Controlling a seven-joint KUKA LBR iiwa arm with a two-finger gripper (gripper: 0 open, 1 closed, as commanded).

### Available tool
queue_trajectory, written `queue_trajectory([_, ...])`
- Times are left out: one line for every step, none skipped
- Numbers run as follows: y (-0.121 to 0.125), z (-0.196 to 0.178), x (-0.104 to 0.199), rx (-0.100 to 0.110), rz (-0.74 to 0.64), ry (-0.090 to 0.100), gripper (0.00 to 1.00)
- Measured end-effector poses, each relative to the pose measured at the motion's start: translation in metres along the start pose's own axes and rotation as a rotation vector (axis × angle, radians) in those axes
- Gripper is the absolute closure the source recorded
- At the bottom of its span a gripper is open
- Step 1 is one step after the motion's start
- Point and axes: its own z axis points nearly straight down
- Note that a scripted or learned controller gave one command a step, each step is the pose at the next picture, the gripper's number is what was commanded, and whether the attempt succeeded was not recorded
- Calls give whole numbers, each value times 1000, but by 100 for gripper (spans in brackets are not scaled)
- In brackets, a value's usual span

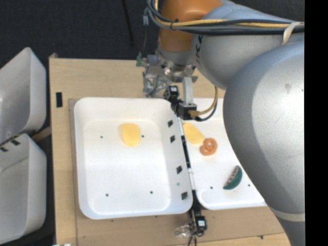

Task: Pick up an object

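A flat yellow piece (130, 135) lies in the upper middle of the left bin (92, 199). In the right bin (225, 201) are a second yellow piece (193, 134), a small orange ring (208, 146) beside it, and a green wedge with a red edge (233, 179) nearer the front. My gripper (152, 86) hangs under the orange band (184, 14) at the far rim of the left bin, near the divider between the bins. It is well behind the left yellow piece, and I see nothing in it.
The large grey arm (271, 111) covers much of the right bin's right side. A cable and small black clips (180, 137) run along the divider. White housings (18, 137) stand off the bench at the left.
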Motion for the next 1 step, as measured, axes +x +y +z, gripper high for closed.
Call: queue_trajectory([5,-73,72,7,-16,7,100])
